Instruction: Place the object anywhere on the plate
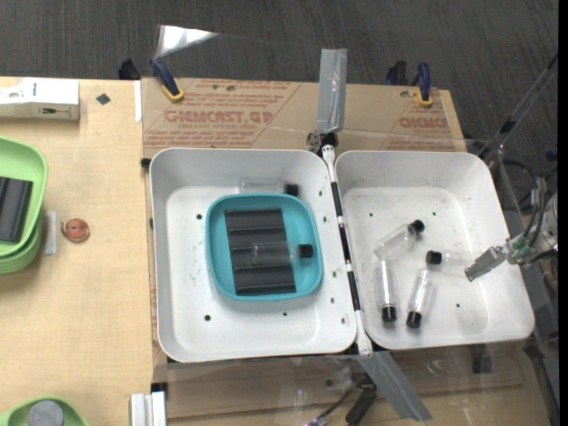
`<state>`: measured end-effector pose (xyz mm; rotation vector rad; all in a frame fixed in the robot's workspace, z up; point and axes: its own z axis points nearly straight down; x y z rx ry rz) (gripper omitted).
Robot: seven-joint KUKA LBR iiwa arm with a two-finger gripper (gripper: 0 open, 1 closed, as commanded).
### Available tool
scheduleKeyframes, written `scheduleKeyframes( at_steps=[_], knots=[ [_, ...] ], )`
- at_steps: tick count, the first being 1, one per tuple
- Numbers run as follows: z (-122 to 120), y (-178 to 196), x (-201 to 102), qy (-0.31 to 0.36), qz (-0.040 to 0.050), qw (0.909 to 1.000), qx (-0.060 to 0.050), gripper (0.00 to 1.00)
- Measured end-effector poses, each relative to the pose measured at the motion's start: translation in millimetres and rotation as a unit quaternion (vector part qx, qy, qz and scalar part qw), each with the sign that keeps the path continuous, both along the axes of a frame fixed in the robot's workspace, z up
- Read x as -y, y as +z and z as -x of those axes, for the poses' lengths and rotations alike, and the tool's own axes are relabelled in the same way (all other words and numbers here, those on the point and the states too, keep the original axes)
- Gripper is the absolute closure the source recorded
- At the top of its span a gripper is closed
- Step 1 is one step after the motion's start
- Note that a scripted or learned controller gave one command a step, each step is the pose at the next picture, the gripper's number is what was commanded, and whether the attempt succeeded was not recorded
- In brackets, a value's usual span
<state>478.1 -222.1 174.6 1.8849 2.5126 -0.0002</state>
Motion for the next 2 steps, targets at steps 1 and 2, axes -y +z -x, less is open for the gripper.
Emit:
scheduleKeyframes(
  at_steps=[1,2],
  knots=[
    [-36.5,141.7,0.0,0.09,0.0004,0.9959,0.0,0.0],
    [-38.3,266.7,0.3,0.102,0.0009,0.9948,0.0,0.0]
  ],
)
